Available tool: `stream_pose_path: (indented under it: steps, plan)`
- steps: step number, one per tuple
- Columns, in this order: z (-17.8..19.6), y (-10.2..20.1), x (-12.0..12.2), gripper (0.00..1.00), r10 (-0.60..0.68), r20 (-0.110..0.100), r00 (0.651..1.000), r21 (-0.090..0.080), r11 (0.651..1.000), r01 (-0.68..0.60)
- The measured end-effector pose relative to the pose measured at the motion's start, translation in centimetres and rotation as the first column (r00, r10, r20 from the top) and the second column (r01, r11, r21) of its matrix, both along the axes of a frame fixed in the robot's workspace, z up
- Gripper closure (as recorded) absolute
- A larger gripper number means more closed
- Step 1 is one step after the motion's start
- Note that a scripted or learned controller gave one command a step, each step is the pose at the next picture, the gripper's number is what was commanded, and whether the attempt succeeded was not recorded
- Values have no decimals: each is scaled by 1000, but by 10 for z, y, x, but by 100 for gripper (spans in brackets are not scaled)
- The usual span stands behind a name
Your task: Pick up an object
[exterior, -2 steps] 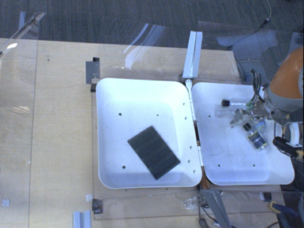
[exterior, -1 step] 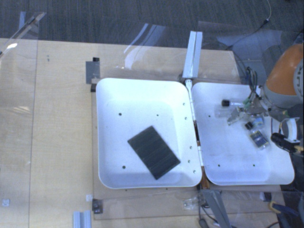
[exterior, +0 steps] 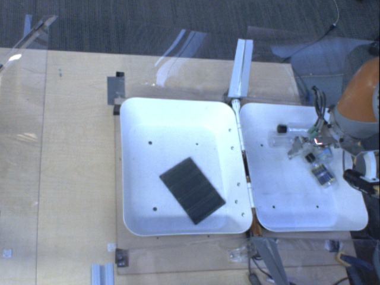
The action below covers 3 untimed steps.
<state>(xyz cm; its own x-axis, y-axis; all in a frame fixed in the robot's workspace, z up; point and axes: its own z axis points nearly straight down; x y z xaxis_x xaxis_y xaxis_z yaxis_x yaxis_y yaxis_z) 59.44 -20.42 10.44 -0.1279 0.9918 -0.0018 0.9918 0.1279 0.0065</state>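
Two shallow white bins sat side by side on one counter: a left bin and a right bin. The left bin held one thing, a dark flat rectangular pad. The right bin held a cluster of small clear and dark items; they were too small and jumbled to count exactly. One arm reached in.

Your arm comes in from the right, low over the right bin.

You see its orange band at that bin's right rim, with the grey wrist just beneath it. The gripper points left over the bin's upper half, amid a blur of small parts.
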Motion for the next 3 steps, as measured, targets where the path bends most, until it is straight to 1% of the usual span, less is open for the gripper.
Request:
stream_pose_path:
  steps: [1, 2, 3]
  plan:
    - [-15, 4, -19, 0, 15, 8, 1000, 3, 1000, -15]
    - [-2, 3, -16, 100, 17, 19, 1000, -3, 1000, -17]
    - [98, 87, 77, 100, -34, 5, 999, 0, 999, 34]
